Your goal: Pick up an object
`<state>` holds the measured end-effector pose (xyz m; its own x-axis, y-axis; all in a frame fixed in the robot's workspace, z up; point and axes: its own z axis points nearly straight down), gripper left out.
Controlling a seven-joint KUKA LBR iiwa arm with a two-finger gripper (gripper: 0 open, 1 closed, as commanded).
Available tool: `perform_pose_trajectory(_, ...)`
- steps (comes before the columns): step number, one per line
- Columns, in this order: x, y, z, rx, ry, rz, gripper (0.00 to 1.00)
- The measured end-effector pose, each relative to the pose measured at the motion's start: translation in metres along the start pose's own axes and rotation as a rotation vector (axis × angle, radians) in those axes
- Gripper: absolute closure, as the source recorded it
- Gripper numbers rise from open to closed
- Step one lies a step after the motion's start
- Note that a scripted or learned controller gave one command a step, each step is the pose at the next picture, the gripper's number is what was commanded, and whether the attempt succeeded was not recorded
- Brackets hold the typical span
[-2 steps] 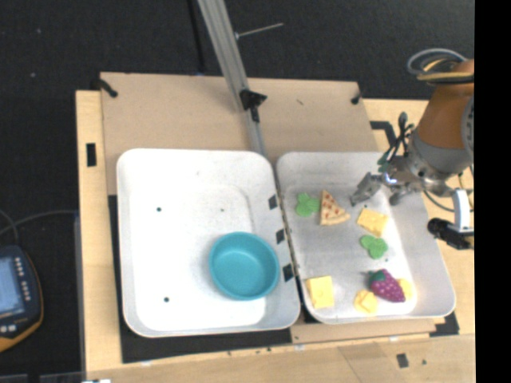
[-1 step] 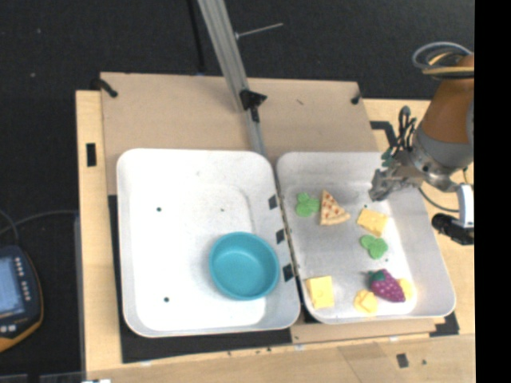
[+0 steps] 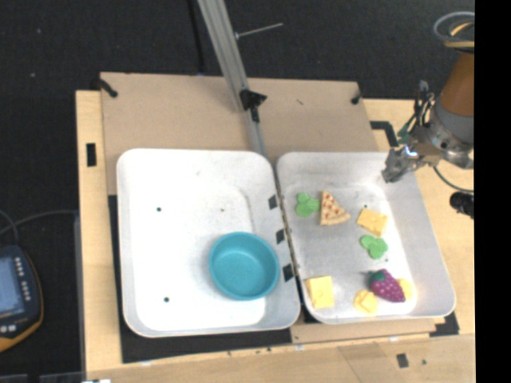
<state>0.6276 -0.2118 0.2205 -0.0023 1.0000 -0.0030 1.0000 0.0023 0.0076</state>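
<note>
Arm: enters from the right edge, its orange band and grey wrist hanging above the far right corner of the right bin (image 3: 423,214).
Gripper (image 3: 394,168): points down and left over the bin's far right rim, well clear of the toys; whether it is open or closed cannot be told, and nothing is seen in its grasp.
Right bin contents: green piece (image 3: 306,206) and pizza slice (image 3: 332,209) at the far left; yellow wedge (image 3: 371,220) and a second green piece (image 3: 374,247) towards the middle right; yellow block (image 3: 320,291) at the near left; purple grapes (image 3: 386,285) at the near right, with a small yellow piece (image 3: 366,301) just beside them.
Left bin (image 3: 160,182): holds a blue bowl (image 3: 243,265) upright at its near right side.
Bench (image 3: 92,214): tan board under both bins.
</note>
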Motion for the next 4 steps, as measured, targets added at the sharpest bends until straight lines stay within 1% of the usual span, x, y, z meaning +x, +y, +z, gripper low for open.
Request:
perform_pose_trajectory(1, -0.002, 0.001, -0.043, 0.001, 0.000, -0.001, 1.00)
perform_pose_trajectory(2, 0.047, -0.014, -0.051, 0.005, 0.003, -0.004, 1.00)
perform_pose_trajectory(3, 0.095, -0.034, -0.055, 0.005, 0.004, -0.004, 1.00)
perform_pose_trajectory(4, 0.147, -0.045, -0.041, 0.006, 0.002, 0.000, 1.00)
